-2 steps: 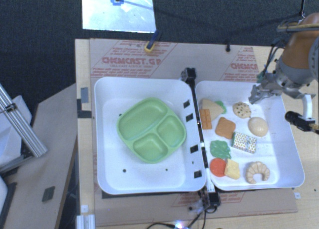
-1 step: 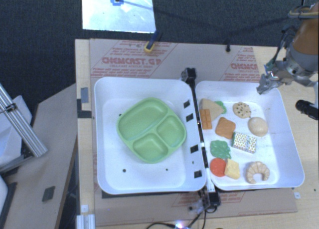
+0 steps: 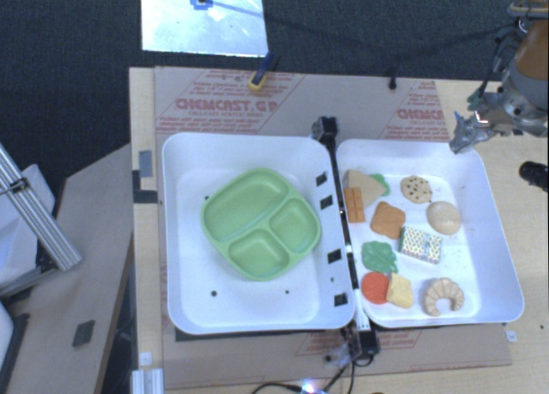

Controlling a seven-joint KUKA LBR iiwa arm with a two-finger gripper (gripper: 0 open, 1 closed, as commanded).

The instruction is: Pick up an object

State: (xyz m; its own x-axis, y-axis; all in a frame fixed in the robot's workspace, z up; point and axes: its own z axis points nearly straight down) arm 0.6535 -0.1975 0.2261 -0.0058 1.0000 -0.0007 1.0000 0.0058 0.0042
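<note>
- The pincer (image 3: 464, 136) hangs at the far right corner of the right bin (image 3: 495, 203), above its rim; nothing shows between its tips, and whether they are spread or pressed together cannot be told.
- The right bin holds the toy foods, all lying on its floor, apart from the pincer.
- A cookie (image 3: 416, 188) lies nearest the pincer, toward the bin's far side, with a pale egg-like piece (image 3: 443, 217) just nearer the camera from it.
- A sandwich wedge (image 3: 364, 186) sits by the bin's left wall, an orange toast square (image 3: 388, 220) beside it.
- A patterned packet (image 3: 421, 244) lies near the bin's middle, touching a green leaf piece (image 3: 378, 257).
- A red tomato (image 3: 375, 287) and a yellow cheese block (image 3: 400, 290) touch at the bin's near side; a croissant (image 3: 443, 295) lies right of them.
- The left bin (image 3: 184, 238), next to the right bin, carries a green divided plate (image 3: 261, 223).
</note>
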